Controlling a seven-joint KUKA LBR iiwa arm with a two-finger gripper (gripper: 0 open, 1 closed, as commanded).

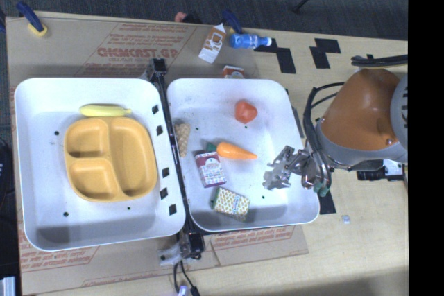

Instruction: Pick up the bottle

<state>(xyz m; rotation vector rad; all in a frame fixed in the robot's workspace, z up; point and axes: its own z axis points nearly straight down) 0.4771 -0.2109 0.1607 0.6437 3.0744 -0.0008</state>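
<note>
Even overhead light, slightly soft focus

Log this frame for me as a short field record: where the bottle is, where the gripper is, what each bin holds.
bottle: blue, lying on the bench beyond the bins
gripper: over the right bin, near its right side, nothing seen between fingers
right bin contents: carrot, red tomato, two small packets
left bin contents: yellow divided tray, banana
task status: bottle not yet picked
</note>
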